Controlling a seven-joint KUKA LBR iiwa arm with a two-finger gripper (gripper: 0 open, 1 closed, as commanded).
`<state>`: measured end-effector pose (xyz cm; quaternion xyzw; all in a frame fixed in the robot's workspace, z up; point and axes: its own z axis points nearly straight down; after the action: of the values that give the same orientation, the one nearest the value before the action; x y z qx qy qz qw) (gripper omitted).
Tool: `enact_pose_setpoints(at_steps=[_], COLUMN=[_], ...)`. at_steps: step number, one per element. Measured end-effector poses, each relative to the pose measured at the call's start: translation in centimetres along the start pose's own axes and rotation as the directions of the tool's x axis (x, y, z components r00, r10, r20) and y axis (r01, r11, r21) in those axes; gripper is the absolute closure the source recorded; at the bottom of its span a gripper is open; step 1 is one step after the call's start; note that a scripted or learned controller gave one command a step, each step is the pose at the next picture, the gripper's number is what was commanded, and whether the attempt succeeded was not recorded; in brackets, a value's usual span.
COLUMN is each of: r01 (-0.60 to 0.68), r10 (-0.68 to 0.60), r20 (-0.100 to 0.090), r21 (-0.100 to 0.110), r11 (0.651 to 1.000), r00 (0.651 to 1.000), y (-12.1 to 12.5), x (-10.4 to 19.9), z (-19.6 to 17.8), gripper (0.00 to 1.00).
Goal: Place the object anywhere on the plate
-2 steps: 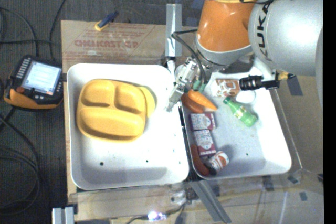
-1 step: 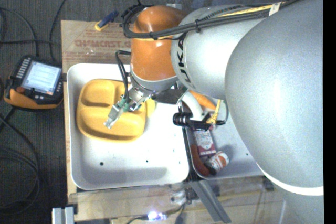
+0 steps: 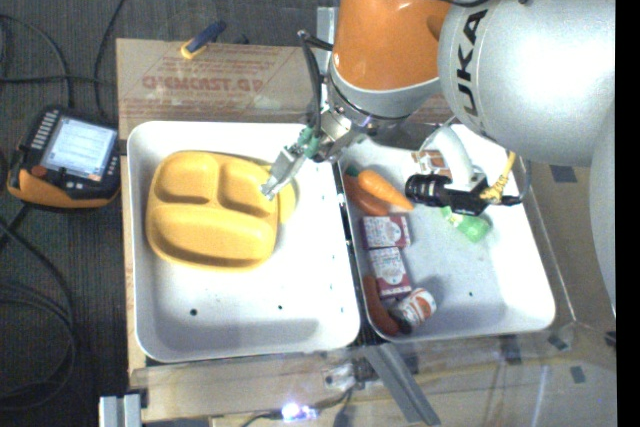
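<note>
In the left bin, towards its back-left half, sits the plate: a yellow, rounded-rectangle tray moulded into shallow compartments, lying flat on the white floor of the bin. Its right rim is just under the tip of the pincer, which slants down from the upper right and ends over that edge. From here I cannot tell whether the pincer is apart or together, and I can make out no item in it. Above it, the arm bulks in with its orange band and grey casing, covering the back of the right bin.

The right bin holds the loose items. A carrot lies at its back-left corner, close to the wall shared by the two bins. Just in front of it are two small red packets, one behind the other, along the same wall. Nearer the front lies a dark red sausage-like piece beside a small can on its side; the two are touching or nearly so. A green item rests further right, partly hidden.

Behind the left bin, a brown cardboard sheet covers the surface, with a small blue-and-yellow thing at its back edge. Off to the left, on the floor, is an orange-edged handheld controller with its screen lit.
</note>
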<state>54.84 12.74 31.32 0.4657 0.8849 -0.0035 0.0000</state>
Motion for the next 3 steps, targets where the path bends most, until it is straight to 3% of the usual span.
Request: enact_pose_setpoints(at_steps=[1, 2, 3], r01=[-0.001, 0.161, 0.487], r10=[0.001, -0.161, -0.487], r20=[0.003, 0.0, -0.005], r21=[0.007, -0.001, -0.002], r11=[1.0, 0.987, 0.874], r00=[1.0, 0.987, 0.874], y=[0.1, 4.6, 0.2], x=[-0.1, 1.5, 11.1], z=[-0.6, -8.5, 2.2], gripper=[1.0, 1.0, 1.0])
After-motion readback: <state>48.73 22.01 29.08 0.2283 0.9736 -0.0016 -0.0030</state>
